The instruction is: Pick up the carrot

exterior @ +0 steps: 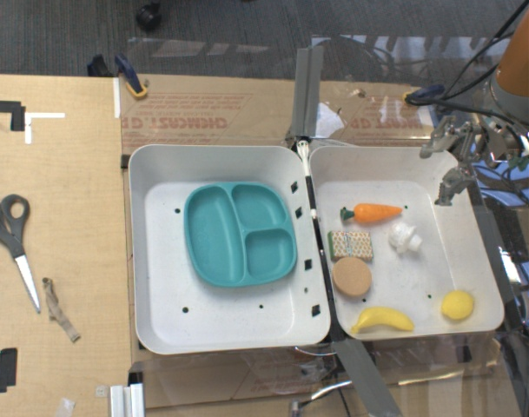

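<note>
Camera view: carrot lies left of the claw, apart

The arm is cut off at the right edge; hand finger state unclear.

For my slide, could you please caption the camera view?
Claw above right bin's far corner; carrot lies untouched inside.
</note>
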Controlling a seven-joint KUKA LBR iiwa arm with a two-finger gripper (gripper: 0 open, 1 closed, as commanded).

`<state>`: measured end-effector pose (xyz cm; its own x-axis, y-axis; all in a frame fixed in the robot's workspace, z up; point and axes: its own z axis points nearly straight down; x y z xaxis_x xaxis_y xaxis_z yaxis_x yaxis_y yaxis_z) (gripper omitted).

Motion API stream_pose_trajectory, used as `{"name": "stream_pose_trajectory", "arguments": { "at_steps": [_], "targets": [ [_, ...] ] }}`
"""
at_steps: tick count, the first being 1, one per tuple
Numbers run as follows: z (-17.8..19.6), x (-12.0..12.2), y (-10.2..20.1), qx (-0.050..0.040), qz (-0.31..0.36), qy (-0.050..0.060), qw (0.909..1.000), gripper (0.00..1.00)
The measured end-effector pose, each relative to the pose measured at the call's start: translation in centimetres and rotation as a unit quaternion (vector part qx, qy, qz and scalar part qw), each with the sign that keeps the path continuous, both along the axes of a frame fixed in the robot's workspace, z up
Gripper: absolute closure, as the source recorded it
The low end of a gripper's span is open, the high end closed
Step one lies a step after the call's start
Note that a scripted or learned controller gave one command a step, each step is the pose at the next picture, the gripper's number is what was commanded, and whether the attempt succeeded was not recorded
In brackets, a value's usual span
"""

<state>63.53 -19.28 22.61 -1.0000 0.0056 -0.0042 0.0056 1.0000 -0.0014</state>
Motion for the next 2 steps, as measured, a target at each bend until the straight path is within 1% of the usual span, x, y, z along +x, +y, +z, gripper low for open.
{"name": "stream_pose_trajectory", "arguments": {
  "at_steps": [1,2],
  "targets": [
    [-11.4,2.1,5.0,0.0006,0.021,0.000,0.9998,0.00],
    [-13.1,1.3,9.1,0.0007,-0.020,-0.001,0.9998,0.00]
  ]
}}
